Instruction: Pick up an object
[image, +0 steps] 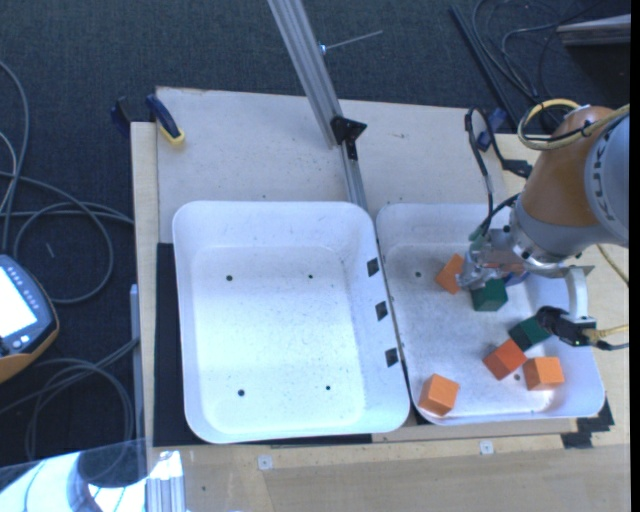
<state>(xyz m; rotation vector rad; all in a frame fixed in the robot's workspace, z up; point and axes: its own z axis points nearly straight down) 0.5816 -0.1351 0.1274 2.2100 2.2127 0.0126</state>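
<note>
An orange block (450, 274) and a green block (489, 294) are crowding the gripper (482, 272) on either side, while open bin floor (420, 330) is lying just below the jaws.

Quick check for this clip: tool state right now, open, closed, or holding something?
Tool: cannot be told; it sits low in the right bin, over the green block and beside an orange block.

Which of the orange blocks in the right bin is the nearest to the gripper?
The orange block just left of the gripper, beside the green block. The other three orange blocks lie lower, near the bin's front edge.
</note>
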